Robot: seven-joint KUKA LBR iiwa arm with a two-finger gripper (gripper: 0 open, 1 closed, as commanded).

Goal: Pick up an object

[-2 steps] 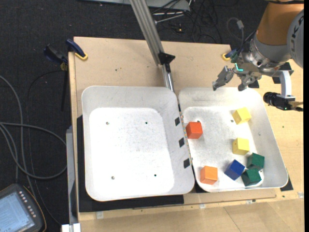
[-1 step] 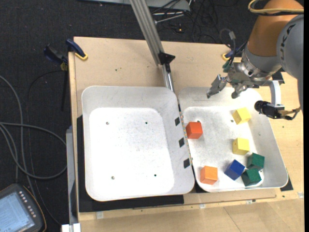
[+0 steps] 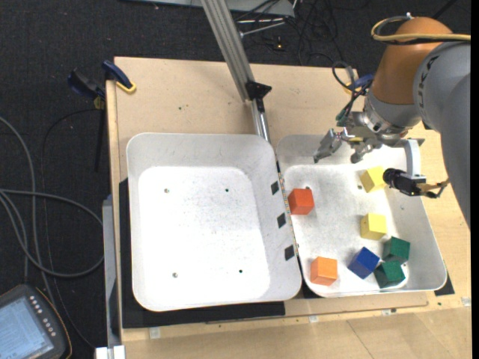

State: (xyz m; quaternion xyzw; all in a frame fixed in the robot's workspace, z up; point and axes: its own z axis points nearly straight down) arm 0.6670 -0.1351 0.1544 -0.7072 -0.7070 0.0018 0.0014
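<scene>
The gripper [image 3: 342,147] hung over the far rim of the right bin [image 3: 425,223], at about 12 o'clock of that bin. Its two grey fingers [image 3: 326,146] were spread apart, with nothing between them and nothing touching them.

Contents of the right bin, all lying loose on its floor: a yellow block [image 3: 369,179] at 1 o'clock, nearest the gripper but apart from it; a red-orange block [image 3: 301,200] at 10 o'clock near the left wall; a second yellow block [image 3: 373,225] right of centre; an orange block [image 3: 324,270] at 7 o'clock; a blue block [image 3: 364,262] at 5 o'clock; and two green blocks [image 3: 392,262] just beside the blue one, close together at the near right corner.

The left bin [image 3: 142,163] stood alongside, its edge meeting the right bin.

No brand, label or legible writing could be made out on the blocks, bins or arm
</scene>
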